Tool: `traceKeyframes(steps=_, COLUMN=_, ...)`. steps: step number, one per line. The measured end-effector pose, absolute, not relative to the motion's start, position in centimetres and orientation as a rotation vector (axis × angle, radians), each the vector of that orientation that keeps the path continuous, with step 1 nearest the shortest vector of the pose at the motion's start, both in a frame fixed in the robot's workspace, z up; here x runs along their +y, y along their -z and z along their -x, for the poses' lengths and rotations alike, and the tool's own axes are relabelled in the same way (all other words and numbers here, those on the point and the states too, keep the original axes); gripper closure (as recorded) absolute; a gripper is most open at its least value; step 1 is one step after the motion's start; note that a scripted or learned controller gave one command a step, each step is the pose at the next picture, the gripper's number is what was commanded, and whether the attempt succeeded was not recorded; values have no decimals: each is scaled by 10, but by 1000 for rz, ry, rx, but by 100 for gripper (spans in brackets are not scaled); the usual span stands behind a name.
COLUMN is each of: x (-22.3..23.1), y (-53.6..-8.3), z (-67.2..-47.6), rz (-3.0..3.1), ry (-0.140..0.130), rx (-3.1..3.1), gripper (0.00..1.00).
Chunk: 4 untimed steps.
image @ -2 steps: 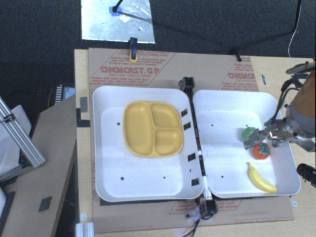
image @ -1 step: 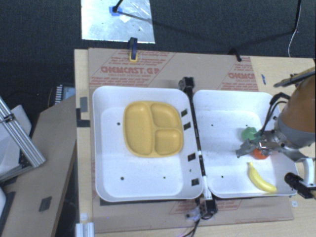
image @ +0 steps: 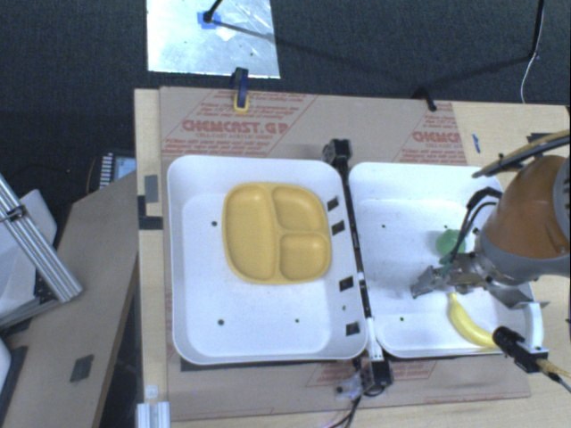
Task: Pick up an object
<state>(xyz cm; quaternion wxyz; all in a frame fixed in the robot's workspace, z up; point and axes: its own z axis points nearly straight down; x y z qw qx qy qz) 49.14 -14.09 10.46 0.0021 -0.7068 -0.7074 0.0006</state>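
l bin (image: 192, 324) – yellow tray (image: 275, 232), r bin (image: 393, 346) – banana (image: 467, 322), green obj (image: 448, 240), hand (image: 443, 279) state unclear

Divided plate (image: 274, 234) in left bin (image: 192, 324); banana (image: 467, 321) in right bin (image: 393, 190), near front.

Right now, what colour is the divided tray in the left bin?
Pale yellow, plain; the divided tray shows best in the camera view.

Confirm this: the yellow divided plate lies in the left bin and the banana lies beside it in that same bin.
Not quite. The camera view shows the yellow divided plate in the left bin, but the banana lies in the right bin, near the gripper.
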Motion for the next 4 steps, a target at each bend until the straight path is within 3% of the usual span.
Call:
traceKeyframes(steps=1, x=-142, y=-117, z=-493, rz=2222, ry=2, rx=-2223, gripper=100)
traceKeyframes(steps=3, x=-133, y=-222, z=-493, rz=2221, ry=6, rx=-2231, gripper=100)
traceKeyframes(steps=4, x=-86, y=-214, z=-505, rz=2211, ry=4, rx=-2232, gripper=100)
